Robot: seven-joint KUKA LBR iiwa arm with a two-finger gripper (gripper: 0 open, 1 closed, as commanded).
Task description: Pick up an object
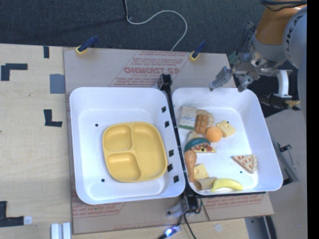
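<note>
We see the arm poised over the right bin's far rim, its gripper spread and holding nothing. The left bin carries a yellow tray. In the right bin lie toy foods: a banana, a pizza slice, an orange.

A sheet of cardboard lies flat on a pale wooden bench. Beyond the cardboard's far edge is dark blue carpet, crossed by a thin white cable. Two blue-and-yellow clamps grip that far edge.
</note>
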